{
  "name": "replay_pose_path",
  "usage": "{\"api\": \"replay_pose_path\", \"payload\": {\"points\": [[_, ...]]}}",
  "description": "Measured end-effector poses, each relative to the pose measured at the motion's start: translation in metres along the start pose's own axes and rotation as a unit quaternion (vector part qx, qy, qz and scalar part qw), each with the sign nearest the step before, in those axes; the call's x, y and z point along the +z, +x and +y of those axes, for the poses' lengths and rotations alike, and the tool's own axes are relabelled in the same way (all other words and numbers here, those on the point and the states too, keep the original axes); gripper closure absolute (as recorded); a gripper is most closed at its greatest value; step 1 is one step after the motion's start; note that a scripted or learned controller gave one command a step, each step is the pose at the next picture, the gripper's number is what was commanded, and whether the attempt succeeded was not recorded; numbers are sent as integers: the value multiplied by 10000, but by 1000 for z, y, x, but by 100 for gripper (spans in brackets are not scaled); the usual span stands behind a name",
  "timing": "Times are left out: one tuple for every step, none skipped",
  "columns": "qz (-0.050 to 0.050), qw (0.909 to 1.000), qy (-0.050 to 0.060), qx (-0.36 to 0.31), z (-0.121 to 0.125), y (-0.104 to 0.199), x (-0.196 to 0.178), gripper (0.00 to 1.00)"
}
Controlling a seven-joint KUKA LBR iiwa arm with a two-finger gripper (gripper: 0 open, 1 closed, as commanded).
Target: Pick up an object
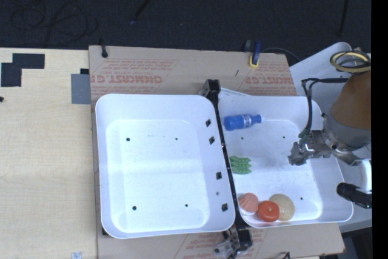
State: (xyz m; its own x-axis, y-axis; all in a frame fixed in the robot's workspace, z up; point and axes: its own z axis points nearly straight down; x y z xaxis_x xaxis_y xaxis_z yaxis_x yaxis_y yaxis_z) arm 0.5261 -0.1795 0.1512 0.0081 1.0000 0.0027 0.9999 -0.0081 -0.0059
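The gripper [298, 155] is hovering at the right bin's [315, 107] right edge; its finger state is not discernible

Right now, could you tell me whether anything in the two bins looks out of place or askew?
Nothing looks damaged or spilled. The blue plastic bottle lies on its side in the right-hand white bin, rather than standing.

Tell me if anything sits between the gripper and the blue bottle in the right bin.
Nothing visible does. The gripper hangs over the right bin near its right wall, and the blue bottle lies up-left of it across bare white floor. The green item and the three round pieces at the bin's near edge lie off that line.
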Motion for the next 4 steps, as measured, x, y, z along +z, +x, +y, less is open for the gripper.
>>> {"api": "replay_pose_path", "payload": {"points": [[3, 10000, 8, 10, 0, -1, -9, 100], [7, 10000, 16, 15, -1, -2, -19, 100], [-22, 10000, -35, -20, -53, -37, -89, 100], [-4, 10000, -3, -39, -51, -33, -59, 100]]}}
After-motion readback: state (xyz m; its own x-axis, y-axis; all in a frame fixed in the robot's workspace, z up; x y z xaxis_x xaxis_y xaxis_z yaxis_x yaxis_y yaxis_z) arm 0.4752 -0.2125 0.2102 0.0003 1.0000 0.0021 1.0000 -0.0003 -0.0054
